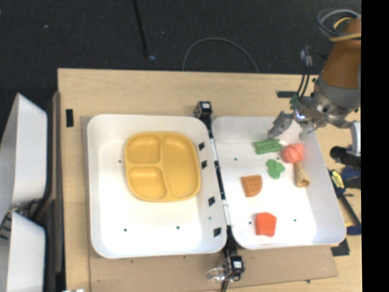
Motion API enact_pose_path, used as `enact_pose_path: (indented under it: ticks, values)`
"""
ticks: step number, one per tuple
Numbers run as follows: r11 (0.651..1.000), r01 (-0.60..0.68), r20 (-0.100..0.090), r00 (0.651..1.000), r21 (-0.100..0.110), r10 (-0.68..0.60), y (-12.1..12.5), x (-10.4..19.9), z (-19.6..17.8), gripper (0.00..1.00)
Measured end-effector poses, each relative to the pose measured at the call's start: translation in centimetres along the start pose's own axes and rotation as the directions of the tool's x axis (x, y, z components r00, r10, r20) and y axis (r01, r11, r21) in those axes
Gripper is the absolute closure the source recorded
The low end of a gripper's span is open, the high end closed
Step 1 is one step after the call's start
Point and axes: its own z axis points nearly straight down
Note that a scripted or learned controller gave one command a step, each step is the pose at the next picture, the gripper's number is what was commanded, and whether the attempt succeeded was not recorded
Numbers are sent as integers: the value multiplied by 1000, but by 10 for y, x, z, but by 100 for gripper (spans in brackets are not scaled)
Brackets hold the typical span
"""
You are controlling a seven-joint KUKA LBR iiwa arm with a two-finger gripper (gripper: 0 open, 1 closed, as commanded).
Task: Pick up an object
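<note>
A single fixed camera looks down at a slant from above the pale wooden tabletop (152,90), set far enough back to take in both shallow white plastic bins (103,224) side by side and dark floor beyond. The grey arm with the orange band (341,66) enters from the right edge.

Robot lab: bench (73,102), white bins (97,224).

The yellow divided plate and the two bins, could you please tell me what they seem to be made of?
Yellow plate: probably moulded plastic, matte, with even colour and soft rounded compartment ridges. Left bin and right bin: likely thin formed plastic, smooth white, with rounded corners and rims, though coated metal cannot be excluded.
</note>
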Motion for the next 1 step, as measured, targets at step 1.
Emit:
enact_pose_path:
  ticks: [1]
  values:
    - [1000,0,1,1000,2,0,2,1,42,0]
